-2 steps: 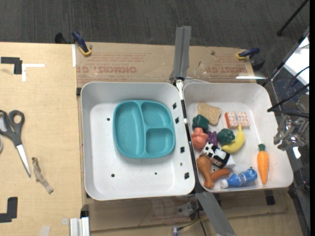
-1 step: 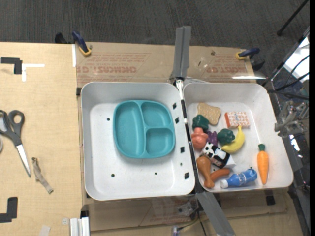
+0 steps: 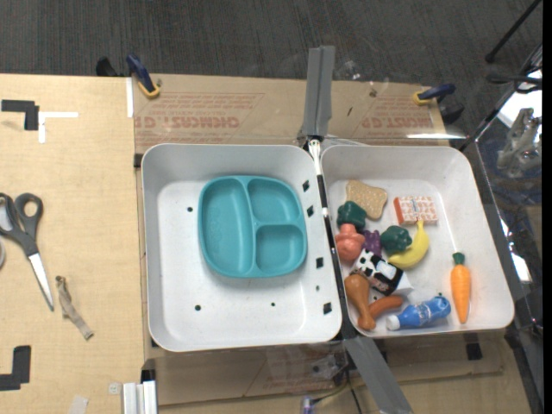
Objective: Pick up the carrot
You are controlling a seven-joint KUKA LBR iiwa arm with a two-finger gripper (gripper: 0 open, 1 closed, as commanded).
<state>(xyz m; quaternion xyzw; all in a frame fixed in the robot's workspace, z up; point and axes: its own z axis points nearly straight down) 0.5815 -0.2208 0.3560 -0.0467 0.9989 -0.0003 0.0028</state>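
The carrot [image 3: 461,290] is orange with a green top. It lies in the right bin [image 3: 473,164] close to the right wall, green end toward the back and tip toward the front. It lies apart from the other toys; the nearest are a blue bottle [image 3: 420,313] to its front left and a yellow banana [image 3: 417,247] to its left.
The right bin also holds a bread slice [image 3: 367,197], a red-and-white box [image 3: 415,210], green broccoli pieces [image 3: 397,237], purple grapes [image 3: 371,240], a drumstick [image 3: 358,296] and other toys. A teal divided plate [image 3: 254,227] sits in the left bin [image 3: 164,257]. Scissors [image 3: 26,240] lie on the bench at the left.
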